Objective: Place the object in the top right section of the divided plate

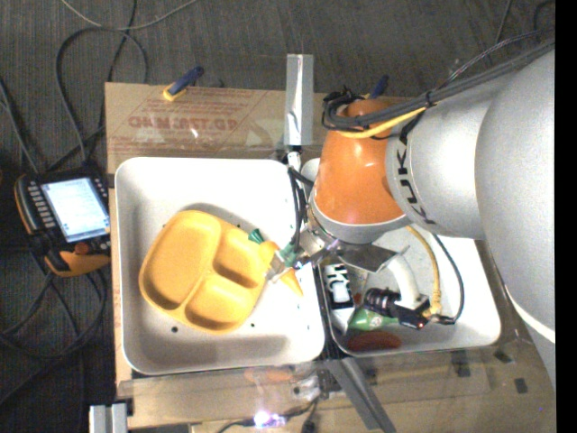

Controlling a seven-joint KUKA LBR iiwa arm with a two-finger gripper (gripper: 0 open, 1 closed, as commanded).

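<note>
A yellow divided plate (pixel 203 273) lies in the left bin (pixel 135 242), with three sections. An orange toy carrot (pixel 290 282) with a green top (pixel 257 236) sits at the plate's right rim, its tip pointing down and right over the bin floor. My gripper (pixel 288 256) reaches down from the orange wrist band (pixel 356 174) right at the carrot's middle. The carrot shows on both sides of the fingertips, so it sits between them. The big grey arm hides much of the right bin.
The right bin (pixel 478 323) holds a green item (pixel 365 318), a dark red item (pixel 370 339) and a black-and-white piece (pixel 338 282) under the arm. A cardboard sheet (pixel 189 124) lies behind the left bin. A tablet (pixel 72 206) sits at the far left.
</note>
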